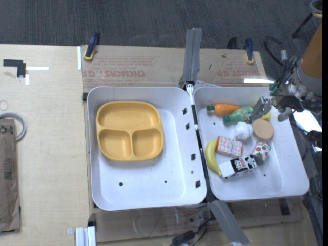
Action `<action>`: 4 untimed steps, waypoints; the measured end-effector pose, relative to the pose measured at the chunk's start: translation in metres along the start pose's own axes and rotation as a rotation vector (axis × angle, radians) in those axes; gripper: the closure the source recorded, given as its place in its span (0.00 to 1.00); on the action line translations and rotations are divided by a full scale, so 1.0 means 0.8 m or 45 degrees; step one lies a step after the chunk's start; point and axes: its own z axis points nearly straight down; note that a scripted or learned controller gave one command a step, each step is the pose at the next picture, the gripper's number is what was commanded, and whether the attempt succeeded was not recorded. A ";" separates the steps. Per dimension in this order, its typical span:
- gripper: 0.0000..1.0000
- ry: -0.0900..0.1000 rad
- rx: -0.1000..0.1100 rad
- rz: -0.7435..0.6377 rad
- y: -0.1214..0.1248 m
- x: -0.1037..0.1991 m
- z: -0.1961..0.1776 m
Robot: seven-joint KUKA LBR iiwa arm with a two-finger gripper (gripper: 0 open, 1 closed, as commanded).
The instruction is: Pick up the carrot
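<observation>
Red print on cardboard sheet behind the bins, upside down, approx "CHEM021 G..."; other labels too small to read.

Setting: a robotics lab test bench. Indicators: two white bins mounted side by side on a plywood bench, cardboard backing fixed with blue clamps, grey carpet, a robot arm, and toy groceries as test objects.

Orange carrot, green top; yellow plate; yellow banana; white bins; black-white cow-pattern carton.
</observation>
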 end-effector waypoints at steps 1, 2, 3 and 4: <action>0.00 0.000 0.000 0.015 0.074 0.044 0.107; 0.00 -0.002 -0.003 0.105 0.103 -0.064 0.091; 0.00 0.000 -0.001 0.098 0.111 0.000 0.151; 0.00 -0.001 -0.005 0.078 0.123 -0.032 0.100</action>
